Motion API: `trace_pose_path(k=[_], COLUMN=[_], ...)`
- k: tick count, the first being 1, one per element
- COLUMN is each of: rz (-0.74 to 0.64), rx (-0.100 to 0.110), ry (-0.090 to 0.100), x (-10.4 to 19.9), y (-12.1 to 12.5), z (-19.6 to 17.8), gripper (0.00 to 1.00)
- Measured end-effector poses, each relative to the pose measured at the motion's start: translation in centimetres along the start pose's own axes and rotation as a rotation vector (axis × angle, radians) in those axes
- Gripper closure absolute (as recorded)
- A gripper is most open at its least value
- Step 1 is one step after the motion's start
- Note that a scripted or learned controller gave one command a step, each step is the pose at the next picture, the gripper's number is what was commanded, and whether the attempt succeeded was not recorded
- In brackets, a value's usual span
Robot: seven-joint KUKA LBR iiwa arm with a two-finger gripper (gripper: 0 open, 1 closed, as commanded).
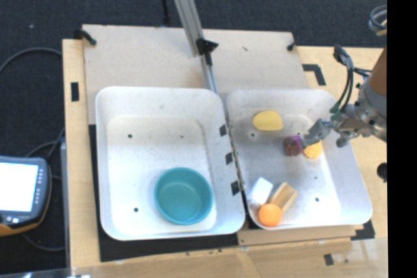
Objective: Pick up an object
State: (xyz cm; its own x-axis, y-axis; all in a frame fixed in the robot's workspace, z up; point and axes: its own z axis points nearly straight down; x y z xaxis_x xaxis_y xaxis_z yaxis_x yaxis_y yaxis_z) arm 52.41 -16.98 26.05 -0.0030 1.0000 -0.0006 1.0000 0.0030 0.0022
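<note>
The likeliest target is the small purple object point(292, 146) in the right bin point(339, 202), lying touching or nearly touching a little orange-yellow piece point(313, 151) just to its right. The gripper point(319, 131) reaches in from the right, its tip just above and beside those 2 items. How far apart the fingers stand cannot be told from here, and nothing is visibly held between them.

The main risk is that pairing — the 2 pieces sit so close that a closing grasp could catch both, or squeeze 1 and flick the other away. Both look small and rounded, so either could roll out of a pinch. A descent slightly off centre would probably just push them across the bin floor.

Further out, a yellow lemon-like object point(268, 120) lies up and to the left, apart from the pair. In the near corner of the same bin a white block point(260, 191), a tan block point(284, 194) and an orange ball point(270, 214) crowd together — well apart from the gripper. The left bin point(117, 107) holds a teal bowl point(184, 195). Both bins rest on the desk point(150, 52).
</note>
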Motion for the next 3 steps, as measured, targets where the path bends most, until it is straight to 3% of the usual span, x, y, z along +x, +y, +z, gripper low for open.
trace_pose_path(k=[1,3], rz=[0.001,0.003], rx=[0.0,0.008], ry=[0.0,0.0], x=[0.0,0.1], y=[0.0,0.9], z=[0.0,12.0], gripper=[0.0,0.0])
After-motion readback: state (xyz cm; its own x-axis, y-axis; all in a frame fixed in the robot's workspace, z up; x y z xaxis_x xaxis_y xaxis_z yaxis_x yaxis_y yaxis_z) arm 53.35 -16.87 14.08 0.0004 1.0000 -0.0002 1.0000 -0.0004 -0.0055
